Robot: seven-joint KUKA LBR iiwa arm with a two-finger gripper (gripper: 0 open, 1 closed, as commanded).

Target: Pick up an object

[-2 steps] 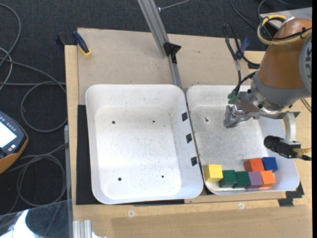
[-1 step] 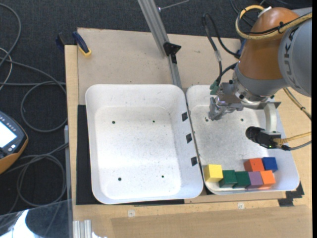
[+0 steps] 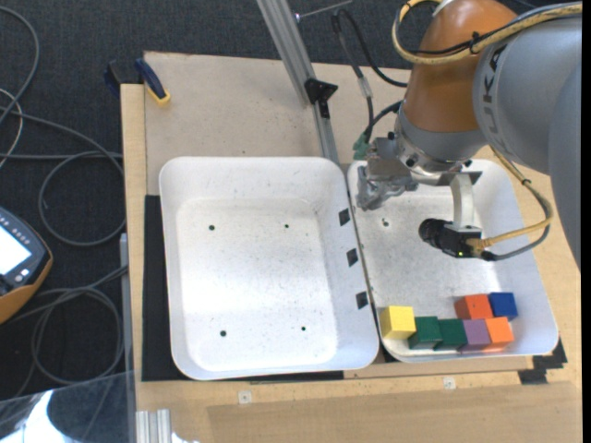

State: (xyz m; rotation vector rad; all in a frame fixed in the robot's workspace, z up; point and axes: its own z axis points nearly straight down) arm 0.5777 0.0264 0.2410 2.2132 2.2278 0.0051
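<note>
Worktop (image 3: 231, 90) carries two white bins. Left bin (image 3: 185, 183) holds no blocks. Arm (image 3: 480, 72) reaches over the right bin (image 3: 531, 289), with the gripper (image 3: 377, 189) low near that bin's far left corner; finger state cannot be told, nothing seen held. Blocks lie clustered at the near edge, well apart from the gripper: yellow block (image 3: 399, 319), green blocks (image 3: 438, 331), purple block (image 3: 476, 333), orange blocks (image 3: 488, 319), blue block (image 3: 503, 304). Judgement: pick not yet made; approach and grasp remain.
</note>
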